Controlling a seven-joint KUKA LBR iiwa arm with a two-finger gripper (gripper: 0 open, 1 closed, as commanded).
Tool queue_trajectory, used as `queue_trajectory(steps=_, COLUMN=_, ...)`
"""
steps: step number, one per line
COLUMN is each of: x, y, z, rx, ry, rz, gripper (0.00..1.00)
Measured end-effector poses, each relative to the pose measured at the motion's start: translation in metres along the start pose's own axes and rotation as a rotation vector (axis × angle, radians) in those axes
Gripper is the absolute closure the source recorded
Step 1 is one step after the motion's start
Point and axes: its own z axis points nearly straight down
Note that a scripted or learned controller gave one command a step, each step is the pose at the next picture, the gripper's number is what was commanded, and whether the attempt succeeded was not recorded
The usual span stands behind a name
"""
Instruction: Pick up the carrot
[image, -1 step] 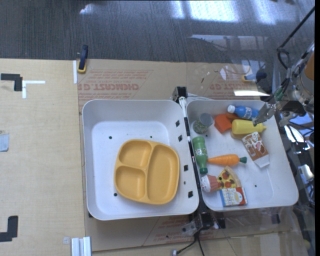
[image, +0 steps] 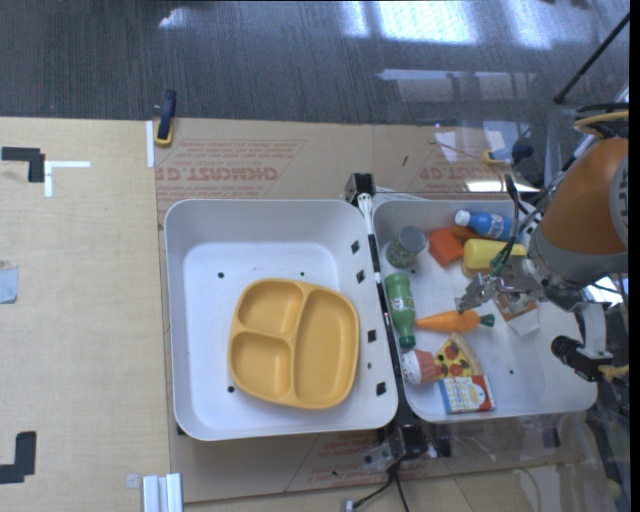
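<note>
The carrot (image: 448, 321) lies on its side in the right bin (image: 530, 395), orange with its green top pointing right. My gripper (image: 478, 295) hangs just above the carrot's right half, close to it or touching it. Nothing is lifted; the carrot rests on the bin floor. The grey arm with its orange band (image: 590, 205) comes in from the right and covers part of the bin's right side.
A green bottle (image: 400, 305) lies just left of the carrot. A colourful box (image: 462, 378) and a small red-and-white bottle (image: 420, 367) sit in front of it. Behind are an orange item (image: 445, 246), a yellow item (image: 488, 254), a blue-and-white bottle (image: 480, 220) and a grey can (image: 408, 242). The left bin (image: 200, 300) holds a yellow divided plate (image: 295, 343).
</note>
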Motion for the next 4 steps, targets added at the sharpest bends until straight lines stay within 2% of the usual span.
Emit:
queue_trajectory(steps=1, x=0.056, y=-0.037, z=0.031, rx=-0.001, ry=0.001, rz=-0.123, gripper=0.00)
queue_trajectory(steps=2, x=0.054, y=-0.036, z=0.023, rx=-0.004, ry=-0.002, rz=-0.114, gripper=1.00)
queue_trajectory(steps=3, x=0.054, y=-0.036, z=0.022, rx=-0.004, ry=-0.002, rz=-0.115, gripper=0.00)
queue_trajectory(steps=4, x=0.059, y=0.000, z=0.017, rx=-0.002, ry=0.000, rz=0.114, gripper=0.00)
